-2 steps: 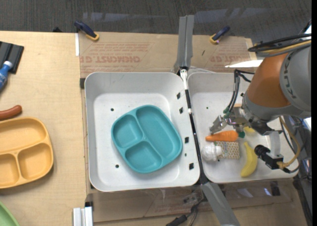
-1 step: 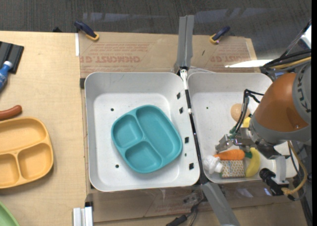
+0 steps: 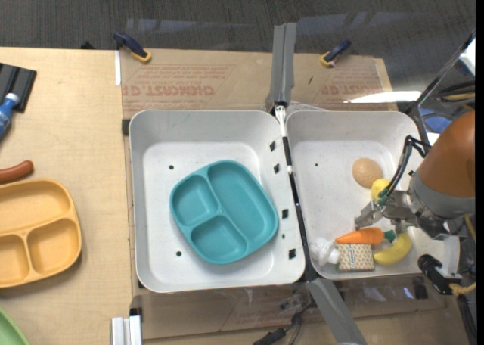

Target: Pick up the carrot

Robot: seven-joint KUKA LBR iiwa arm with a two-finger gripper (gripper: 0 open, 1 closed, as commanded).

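Carrot (image 3: 361,237) lies flat in right bin (image 3: 333,139), near its front wall. Cracker packet (image 3: 355,258) just in front of carrot, touching; banana (image 3: 394,250) at carrot's right end; egg (image 3: 367,172) well behind it. Gripper (image 3: 373,216) low over carrot's right half (fingers spread, nothing between them). Teal tray (image 3: 223,211) in left bin (image 3: 151,184), well left of carrot.

One fixed cam above bench (image 3: 68,101), slanted down on both bins (image 3: 144,184) (arm enters right)
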